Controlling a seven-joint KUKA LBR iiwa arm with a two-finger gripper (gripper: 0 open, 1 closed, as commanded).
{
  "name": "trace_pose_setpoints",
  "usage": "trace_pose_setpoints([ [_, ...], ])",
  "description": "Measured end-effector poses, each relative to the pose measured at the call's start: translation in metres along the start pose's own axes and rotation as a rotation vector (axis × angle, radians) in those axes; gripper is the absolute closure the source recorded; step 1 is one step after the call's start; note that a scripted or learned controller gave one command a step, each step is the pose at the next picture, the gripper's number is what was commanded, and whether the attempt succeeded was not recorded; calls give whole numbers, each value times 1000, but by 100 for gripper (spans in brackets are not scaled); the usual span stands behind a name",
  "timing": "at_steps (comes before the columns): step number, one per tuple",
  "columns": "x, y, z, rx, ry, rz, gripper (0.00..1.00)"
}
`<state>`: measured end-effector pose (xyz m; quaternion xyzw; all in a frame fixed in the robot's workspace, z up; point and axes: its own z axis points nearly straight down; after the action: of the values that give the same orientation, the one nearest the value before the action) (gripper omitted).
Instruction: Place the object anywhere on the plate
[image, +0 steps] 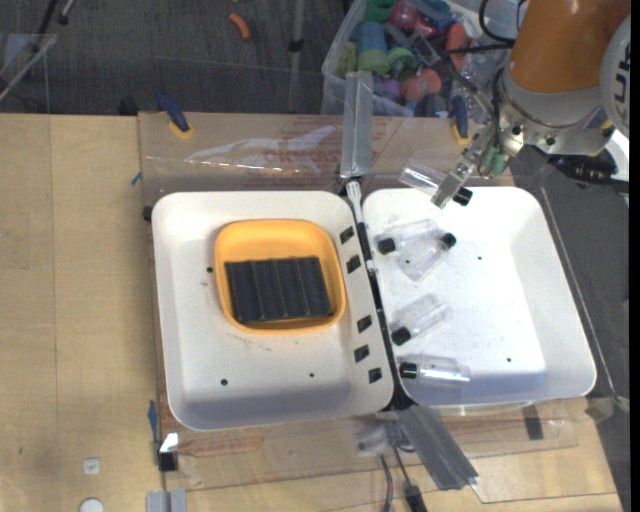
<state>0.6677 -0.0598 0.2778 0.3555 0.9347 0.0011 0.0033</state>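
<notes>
From above, the jaws (452, 189) grip a clear vial (432, 184) with a black cap, hanging over the right bin's (530, 340) far edge. The orange plate (232, 240) sits in the left bin (190, 370), carrying a dark ridged block (278, 289).
</notes>
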Motion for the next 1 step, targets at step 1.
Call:
trace_pose_setpoints([
  [1,-5,-12,-20,-1,-1,-110,100],
])
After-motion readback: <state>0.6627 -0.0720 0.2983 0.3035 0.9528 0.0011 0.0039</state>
